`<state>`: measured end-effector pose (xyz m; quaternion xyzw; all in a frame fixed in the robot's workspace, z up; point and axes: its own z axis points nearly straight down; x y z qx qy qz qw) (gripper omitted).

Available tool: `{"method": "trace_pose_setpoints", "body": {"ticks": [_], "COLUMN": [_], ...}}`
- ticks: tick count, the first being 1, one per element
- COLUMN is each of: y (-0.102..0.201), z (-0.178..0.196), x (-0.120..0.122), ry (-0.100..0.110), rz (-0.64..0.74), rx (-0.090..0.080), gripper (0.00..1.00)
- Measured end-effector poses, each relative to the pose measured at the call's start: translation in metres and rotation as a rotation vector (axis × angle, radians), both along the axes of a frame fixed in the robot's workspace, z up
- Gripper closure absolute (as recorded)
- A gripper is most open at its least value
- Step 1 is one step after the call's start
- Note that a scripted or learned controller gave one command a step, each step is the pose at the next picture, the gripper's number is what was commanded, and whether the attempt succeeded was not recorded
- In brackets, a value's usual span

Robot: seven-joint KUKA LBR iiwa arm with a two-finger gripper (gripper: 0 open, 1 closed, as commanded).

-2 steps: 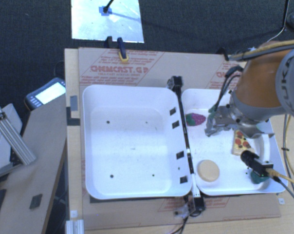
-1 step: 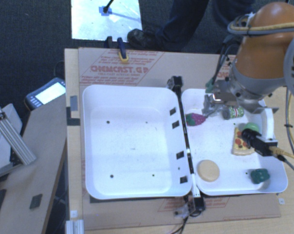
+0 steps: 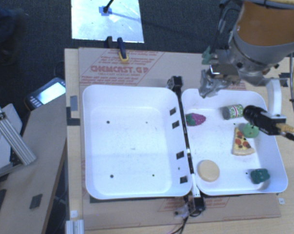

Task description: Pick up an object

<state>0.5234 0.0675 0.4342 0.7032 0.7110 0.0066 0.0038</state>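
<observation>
My gripper (image 3: 209, 87) hangs over the far rim of the right bin (image 3: 278, 172), raised above it, with nothing visibly in it. In that bin lie a purple bunch of grapes (image 3: 195, 119), a grey and green can (image 3: 232, 111) on its side, a pizza slice (image 3: 242, 143), a small light green piece (image 3: 251, 130), a round tan biscuit (image 3: 208, 170) and a dark green lump (image 3: 259, 175). The grapes lie just below and left of the gripper.
The left bin (image 3: 96, 145) stands beside the right one, with black clips (image 3: 177, 126) along the shared rim. A black cylinder with a cable (image 3: 262, 119) juts over the right bin's right side. Both bins rest on a cardboard sheet (image 3: 122, 67).
</observation>
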Motion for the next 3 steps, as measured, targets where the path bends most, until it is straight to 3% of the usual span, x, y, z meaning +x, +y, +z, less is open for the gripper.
{"method": "trace_pose_setpoints", "body": {"ticks": [1,2,3], "y": [0.086,0.140,0.137], "z": [0.012,0.107,0.112], "x": [-0.017,0.018,0.017], "ry": [0.012,0.002,0.010], "rz": [0.002,-0.002,-0.001], "rx": [0.000,0.002,-0.001], "gripper": [1.00,1.00,1.00]}}
